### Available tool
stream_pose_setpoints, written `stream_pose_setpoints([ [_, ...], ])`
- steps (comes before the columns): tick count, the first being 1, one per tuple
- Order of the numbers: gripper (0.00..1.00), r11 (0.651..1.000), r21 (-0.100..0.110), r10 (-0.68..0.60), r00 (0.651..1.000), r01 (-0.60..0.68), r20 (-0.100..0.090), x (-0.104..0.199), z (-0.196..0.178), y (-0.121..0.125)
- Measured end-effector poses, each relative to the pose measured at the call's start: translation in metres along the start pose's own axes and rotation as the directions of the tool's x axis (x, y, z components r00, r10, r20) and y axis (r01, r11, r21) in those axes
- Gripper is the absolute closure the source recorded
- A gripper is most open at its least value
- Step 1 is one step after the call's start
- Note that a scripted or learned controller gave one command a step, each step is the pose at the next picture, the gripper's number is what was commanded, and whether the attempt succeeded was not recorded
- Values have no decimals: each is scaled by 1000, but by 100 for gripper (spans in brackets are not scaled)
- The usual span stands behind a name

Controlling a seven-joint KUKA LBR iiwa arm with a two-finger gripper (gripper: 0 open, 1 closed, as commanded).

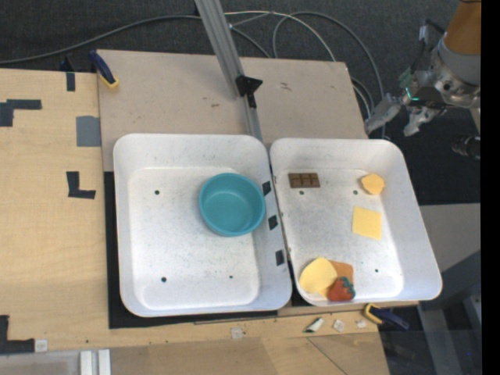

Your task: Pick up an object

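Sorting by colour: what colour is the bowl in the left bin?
Teal blue; the bowl shows clearly in the camera view.

The arm (467, 23) is grey with an orange band above the wrist. Below the band sits a pale grey wrist housing, with a small green light on its left side. The gripper (400, 114) is light grey metal.

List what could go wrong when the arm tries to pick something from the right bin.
1. The strawberry lies against the yellow round piece and orange piece, so a grasp may catch the wrong one.
2. The cheese slice and chocolate look flat, so fingers might slip off.
3. The gripper is outside the bin and could hit its rim.
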State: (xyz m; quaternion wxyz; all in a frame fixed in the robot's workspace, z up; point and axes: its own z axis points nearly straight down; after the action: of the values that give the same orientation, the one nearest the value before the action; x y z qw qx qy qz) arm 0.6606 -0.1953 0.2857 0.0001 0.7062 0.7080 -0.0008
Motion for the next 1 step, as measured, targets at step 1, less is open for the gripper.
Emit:
stream_pose_setpoints([
  [1,0,1000,1,0,1000,0,0,0,0,0],
])
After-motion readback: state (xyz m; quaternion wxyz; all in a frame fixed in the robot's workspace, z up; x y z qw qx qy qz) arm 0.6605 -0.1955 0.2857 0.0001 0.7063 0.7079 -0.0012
